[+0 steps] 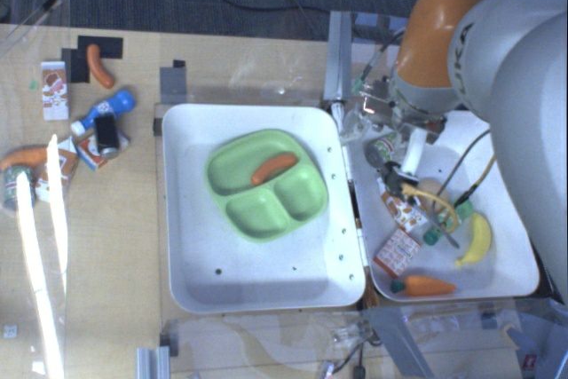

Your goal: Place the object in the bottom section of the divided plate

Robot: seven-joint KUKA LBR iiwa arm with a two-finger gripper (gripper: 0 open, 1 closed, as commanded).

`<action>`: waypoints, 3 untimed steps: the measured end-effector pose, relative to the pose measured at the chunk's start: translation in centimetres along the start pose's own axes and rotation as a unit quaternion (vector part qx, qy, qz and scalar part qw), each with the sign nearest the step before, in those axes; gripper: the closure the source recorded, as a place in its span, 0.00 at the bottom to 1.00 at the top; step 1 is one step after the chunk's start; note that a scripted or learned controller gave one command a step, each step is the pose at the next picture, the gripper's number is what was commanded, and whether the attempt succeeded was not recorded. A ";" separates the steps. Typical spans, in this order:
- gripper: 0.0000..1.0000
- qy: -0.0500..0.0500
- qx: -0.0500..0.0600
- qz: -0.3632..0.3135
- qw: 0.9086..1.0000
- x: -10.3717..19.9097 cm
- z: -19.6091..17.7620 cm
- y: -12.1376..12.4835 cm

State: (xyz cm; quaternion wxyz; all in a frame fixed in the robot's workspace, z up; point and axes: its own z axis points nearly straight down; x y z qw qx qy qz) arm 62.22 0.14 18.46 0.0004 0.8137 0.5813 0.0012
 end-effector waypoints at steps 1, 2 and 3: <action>0.00 0.000 -0.001 -0.058 0.998 -1.7 -5.6 2.5; 0.00 0.000 0.000 0.087 0.996 -4.8 -6.6 -0.6; 0.00 0.000 0.000 0.177 0.984 -7.3 -9.7 -2.9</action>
